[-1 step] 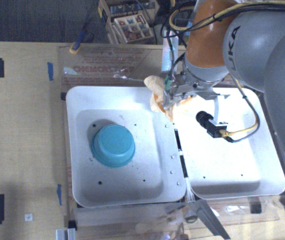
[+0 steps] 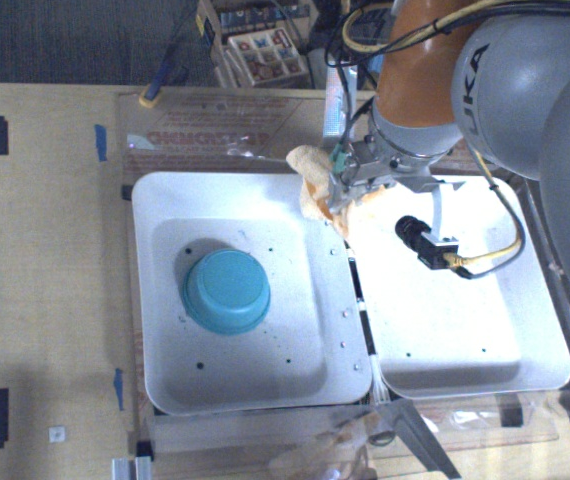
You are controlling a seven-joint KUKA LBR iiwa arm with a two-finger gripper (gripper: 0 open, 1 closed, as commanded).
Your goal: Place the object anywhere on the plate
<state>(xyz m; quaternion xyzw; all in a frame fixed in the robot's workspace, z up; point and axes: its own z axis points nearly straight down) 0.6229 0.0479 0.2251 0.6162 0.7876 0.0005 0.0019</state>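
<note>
A round blue plate (image 2: 227, 290) lies in the left bin (image 2: 165, 208), left of its middle. A cream, soft-looking object (image 2: 310, 173) with an orange patch at its lower edge hangs over the back rim where the two bins meet. My gripper (image 2: 338, 190) reaches in from the right and is shut on the object's right side, up and to the right of the plate. The grey wrist with its orange band (image 2: 420, 68) hides the gripper's upper part.
The right bin (image 2: 465, 338) sits under the arm; a black connector (image 2: 420, 240) on a yellow cable hangs over it. Clear plastic sheeting (image 2: 215, 138) lies behind the bins, and a crate of clutter (image 2: 260, 38) stands beyond the bench.
</note>
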